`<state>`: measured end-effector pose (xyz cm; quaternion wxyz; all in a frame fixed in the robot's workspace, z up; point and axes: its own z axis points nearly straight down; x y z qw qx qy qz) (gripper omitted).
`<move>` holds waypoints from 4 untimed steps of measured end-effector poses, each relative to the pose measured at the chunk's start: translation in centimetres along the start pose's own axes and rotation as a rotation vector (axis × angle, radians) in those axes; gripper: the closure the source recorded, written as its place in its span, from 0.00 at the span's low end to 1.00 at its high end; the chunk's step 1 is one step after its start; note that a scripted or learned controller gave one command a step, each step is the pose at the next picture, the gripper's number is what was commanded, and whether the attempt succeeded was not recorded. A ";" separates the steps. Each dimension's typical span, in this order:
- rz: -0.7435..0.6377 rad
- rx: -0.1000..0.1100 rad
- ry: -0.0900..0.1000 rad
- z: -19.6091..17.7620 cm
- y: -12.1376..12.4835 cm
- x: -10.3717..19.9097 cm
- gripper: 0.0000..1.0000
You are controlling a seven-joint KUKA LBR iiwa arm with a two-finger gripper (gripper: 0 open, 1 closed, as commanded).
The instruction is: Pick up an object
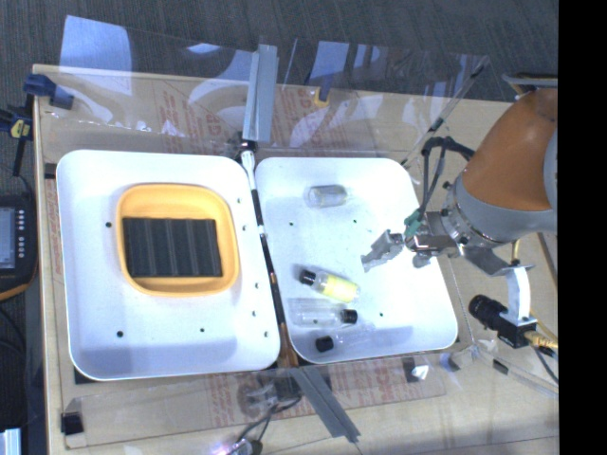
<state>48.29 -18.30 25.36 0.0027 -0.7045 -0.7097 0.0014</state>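
My gripper [381, 250] hangs over the right part of the right bin [432, 316], reaching in from the right, and I see nothing in it. A small yellow bottle with a black cap [329, 285] lies on its side just below and left of the gripper. A clear, stubby cylinder [326, 195] lies near the bin's back. A clear plastic piece [305, 312] rests near the front, with a small black cap [348, 317] beside it. Another small black piece [323, 344] lies by the front wall.
The left bin [85, 282] holds a yellow tray with a dark ribbed insert [174, 240]. The arm's orange band and grey wrist [507, 173] stand over the right bin's right edge. A clear panel [360, 83] rises behind both bins.
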 end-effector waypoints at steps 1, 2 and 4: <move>-0.208 0.000 0.000 11.0 5.1 -0.4 0.00; -0.259 -0.001 0.000 16.3 3.1 1.4 0.00; -0.382 -0.005 -0.003 2.8 9.2 7.2 1.00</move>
